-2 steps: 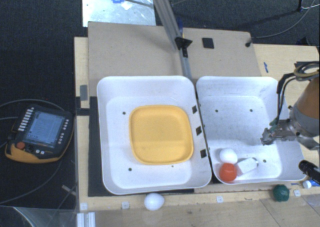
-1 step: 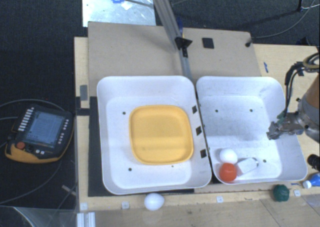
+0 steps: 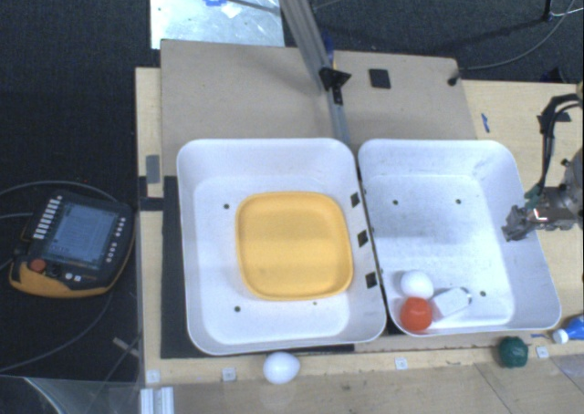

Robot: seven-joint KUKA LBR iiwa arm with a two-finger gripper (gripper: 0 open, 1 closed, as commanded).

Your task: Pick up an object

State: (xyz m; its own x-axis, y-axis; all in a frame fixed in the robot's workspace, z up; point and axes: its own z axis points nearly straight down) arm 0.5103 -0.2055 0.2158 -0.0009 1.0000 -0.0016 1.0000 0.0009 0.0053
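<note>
Two shallow white bins sit side by side on a pale wooden bench (image 3: 401,93), and we see a brown board lying under their far edges. In the left bin (image 3: 205,221) rests a square yellow plate (image 3: 295,244), flat and centred. The right bin (image 3: 474,175) holds its things in the near left corner: a white ball (image 3: 417,284), a red ball (image 3: 417,314) touching it on the near side, and a small white block (image 3: 450,301) just beside both. On the bench in front of the bins lie a white egg-shaped object (image 3: 281,367) and a dark green ball (image 3: 512,351). A teach pendant (image 3: 71,246) rests on the dark carpet at left. The gripper (image 3: 525,221) hangs at the right bin's right rim, well apart from the balls; we cannot tell its state.
</note>
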